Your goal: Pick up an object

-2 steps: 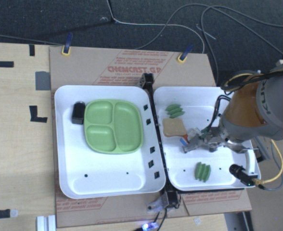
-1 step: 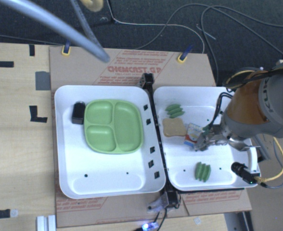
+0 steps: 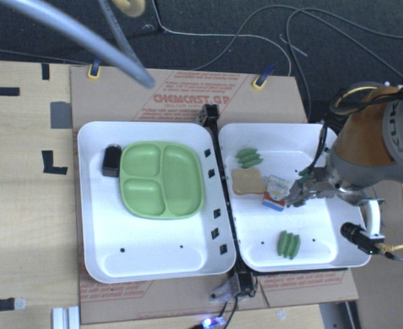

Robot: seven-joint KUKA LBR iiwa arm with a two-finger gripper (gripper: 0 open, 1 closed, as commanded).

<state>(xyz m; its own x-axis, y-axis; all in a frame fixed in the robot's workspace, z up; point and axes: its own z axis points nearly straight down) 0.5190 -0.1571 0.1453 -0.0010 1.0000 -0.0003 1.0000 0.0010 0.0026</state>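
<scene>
- gripper [image 3: 299, 192] sits low in the right bin [image 3: 325, 137], right beside the small carton [image 3: 275, 192], probably lining up a grab
- can't tell its state (too blurry)

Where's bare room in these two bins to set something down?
Left bin: bare front strip below the green tray. Right bin: bare floor between the front green pods and the tan piece. Crowded: around the small carton, where the claw works.
</scene>
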